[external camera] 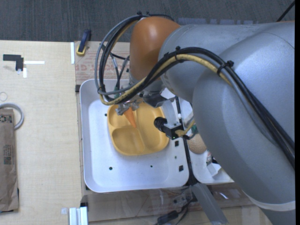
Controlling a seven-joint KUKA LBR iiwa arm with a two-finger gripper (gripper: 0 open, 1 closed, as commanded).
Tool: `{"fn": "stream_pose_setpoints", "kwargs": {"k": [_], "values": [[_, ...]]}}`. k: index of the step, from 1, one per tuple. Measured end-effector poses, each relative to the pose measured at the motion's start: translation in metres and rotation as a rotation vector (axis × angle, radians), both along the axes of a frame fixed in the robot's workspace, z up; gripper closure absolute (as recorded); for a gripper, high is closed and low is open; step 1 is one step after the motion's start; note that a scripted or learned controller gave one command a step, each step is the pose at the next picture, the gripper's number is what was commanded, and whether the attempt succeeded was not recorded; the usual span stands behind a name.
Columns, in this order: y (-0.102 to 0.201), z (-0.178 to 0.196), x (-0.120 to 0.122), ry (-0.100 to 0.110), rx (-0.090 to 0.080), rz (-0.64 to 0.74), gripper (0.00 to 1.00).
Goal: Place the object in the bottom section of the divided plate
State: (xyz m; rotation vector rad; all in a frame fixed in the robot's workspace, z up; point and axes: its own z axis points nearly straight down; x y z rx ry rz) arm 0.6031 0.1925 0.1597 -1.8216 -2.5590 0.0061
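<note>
- Two white bins sit side by side on the bench; the left bin [93, 172] is in plain sight, while the right bin [206, 172] is mostly hidden under the arm [243, 102].
- One yellow divided plate [140, 146] lies in the left bin, in its upper middle part, reaching toward the bin's right wall.
- The plate's bottom section, a wide shallow hollow, shows bare yellow.
- A slim orange piece [131, 118] slants over the plate's upper part, above the ridge that closes off the bottom section.
- The piece's top end meets the gripper [125, 108], which hangs over the plate's upper left rim.
- Whether the gripper is spread, closed, or pinching the piece cannot be told; its tip is small and crowded by cables [105, 69].
- Those black and yellow cables loop from the orange band down toward the wrist.
- A tan thing [199, 145] peeks out in the right bin, just under the arm; its kind is unclear.
- To the left, well apart from the bins, a brown bag [7, 163] lies at the bench's edge.
- A blue and yellow tool [84, 41] rests above the left bin's top left corner.
</note>
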Motion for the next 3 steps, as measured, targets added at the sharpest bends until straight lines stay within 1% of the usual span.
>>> {"fn": "stream_pose_setpoints", "kwargs": {"k": [1, 2, 3], "values": [[-0.022, -0.044, -0.029, -0.022, 0.008, 0.03, 1.0], [0.01, -0.06, 0.023, 0.002, -0.004, -0.14, 1.0], [0.001, -0.058, 0.002, -0.027, 0.015, -0.395, 1.0]]}}
